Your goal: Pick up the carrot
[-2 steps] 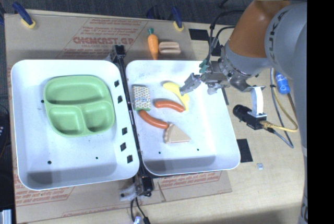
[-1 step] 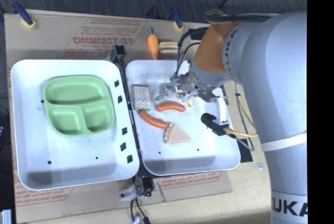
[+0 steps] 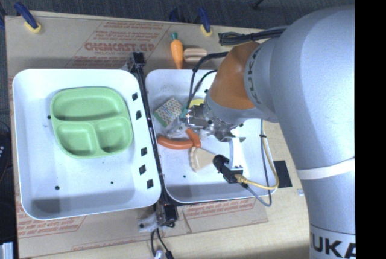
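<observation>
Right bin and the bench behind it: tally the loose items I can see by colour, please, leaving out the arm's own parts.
Orange: 3 - carrot on the bench behind the bin, curved piece and a short piece in the right bin
Beige: 2 - item beside the carrot, item in the bin
Multicoloured: 1 - packet
Total: 6; anything under the arm is hidden.

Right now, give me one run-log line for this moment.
gripper: low in right bin, fingers hidden | carrot: outside bins, on board behind right bin | left bin: green tray
</observation>
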`<state>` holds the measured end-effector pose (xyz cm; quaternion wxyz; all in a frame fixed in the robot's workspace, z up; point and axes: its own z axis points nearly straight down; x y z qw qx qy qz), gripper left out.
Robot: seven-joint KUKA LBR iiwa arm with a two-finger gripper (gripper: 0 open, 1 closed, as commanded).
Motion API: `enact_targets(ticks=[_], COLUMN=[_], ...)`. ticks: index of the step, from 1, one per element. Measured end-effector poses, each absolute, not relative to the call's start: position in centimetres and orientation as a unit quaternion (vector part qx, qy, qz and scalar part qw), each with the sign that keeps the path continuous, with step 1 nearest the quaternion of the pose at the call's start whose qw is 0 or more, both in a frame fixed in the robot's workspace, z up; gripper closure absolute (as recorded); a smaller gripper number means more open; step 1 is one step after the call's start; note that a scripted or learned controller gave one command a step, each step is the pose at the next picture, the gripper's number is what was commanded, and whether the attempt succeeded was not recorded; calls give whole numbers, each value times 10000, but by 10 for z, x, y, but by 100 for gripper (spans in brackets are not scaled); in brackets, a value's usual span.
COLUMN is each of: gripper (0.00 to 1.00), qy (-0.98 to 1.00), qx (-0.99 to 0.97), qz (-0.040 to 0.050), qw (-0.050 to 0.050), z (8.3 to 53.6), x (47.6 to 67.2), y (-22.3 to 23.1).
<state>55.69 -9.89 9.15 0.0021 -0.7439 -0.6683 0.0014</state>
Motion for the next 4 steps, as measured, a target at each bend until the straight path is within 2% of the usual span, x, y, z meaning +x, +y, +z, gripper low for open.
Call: enact_targets(ticks=[1,2,3,4], gripper=[0,0,0,0], qy=[-7827,-8501,-9133,-9144], qx=[-6224,-5267,-4072,-4048], qz=[8,7,4,1], qw=[6,0,18,-18], z=[92,142,114,100], x=[595,590,611,653], y=[-139,-212,-148,-119])
